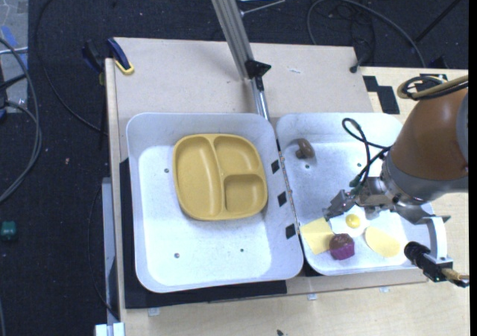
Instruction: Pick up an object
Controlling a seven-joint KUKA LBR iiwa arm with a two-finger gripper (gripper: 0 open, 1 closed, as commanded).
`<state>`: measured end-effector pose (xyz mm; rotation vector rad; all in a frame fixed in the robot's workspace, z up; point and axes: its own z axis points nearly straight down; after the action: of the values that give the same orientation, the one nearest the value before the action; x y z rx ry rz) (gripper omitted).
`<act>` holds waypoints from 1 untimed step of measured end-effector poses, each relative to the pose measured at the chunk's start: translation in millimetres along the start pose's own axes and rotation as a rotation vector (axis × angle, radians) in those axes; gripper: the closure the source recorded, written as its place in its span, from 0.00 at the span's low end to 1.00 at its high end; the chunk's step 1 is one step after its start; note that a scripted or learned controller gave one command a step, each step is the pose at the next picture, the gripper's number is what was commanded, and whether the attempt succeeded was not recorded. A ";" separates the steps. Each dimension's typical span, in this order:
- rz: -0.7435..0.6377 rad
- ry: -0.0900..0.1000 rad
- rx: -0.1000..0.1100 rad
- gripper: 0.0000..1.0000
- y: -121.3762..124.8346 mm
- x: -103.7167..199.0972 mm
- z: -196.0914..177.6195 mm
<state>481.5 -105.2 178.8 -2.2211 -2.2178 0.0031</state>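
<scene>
Right now my gripper [349, 206] hangs low over the right-hand bin [328, 130], reaching in from the right with the orange band of my arm [436, 137] above it. Whether it is clenched or released I cannot tell; the parts at its tip are too dark and small to read.

Just below it lie the small things I could take. Closest is a little yellow piece [353, 220], rounded and bright, sitting just beside the tip. Below that rests a purple object [342, 246], stubby and rounded, with a darker top. Touching it on the left is a pale yellow block [316, 235], flat-faced and tilted. To the right of the purple one lies a pale yellow disc [383, 241], flat and oval. Farther up the same bin, well apart from the rest, sits a small brown lump [303, 149].

In the left bin [149, 178] lies a yellow divided plate [220, 176] with three compartments.
</scene>
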 end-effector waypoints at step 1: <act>0.000 0.001 0.001 0.00 -1.8 -3.2 43.8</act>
<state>479.6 -108.3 135.0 -2.2207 -2.2163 0.0041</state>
